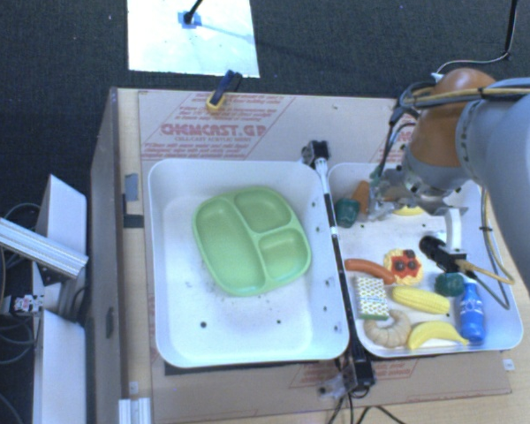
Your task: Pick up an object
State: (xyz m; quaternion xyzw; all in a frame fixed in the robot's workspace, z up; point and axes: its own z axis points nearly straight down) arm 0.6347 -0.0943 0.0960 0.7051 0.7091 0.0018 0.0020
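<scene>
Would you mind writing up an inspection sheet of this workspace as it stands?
Surface: bench with printed sheet, bearing the left bin and the right bin side by side.
Job's things: right bin holds a banana, corn cob, blue bottle, sausage, pizza slice, croissant, teal cup and waffle piece.
Clutter: green divided plate in the left bin; yellow-and-black tool at the bench's far edge.
Grippers: gripper low over the right bin's far end; fingers unclear.
Cables: cable behind the arm.
Surroundings: dark floor, pale floor panel.
</scene>
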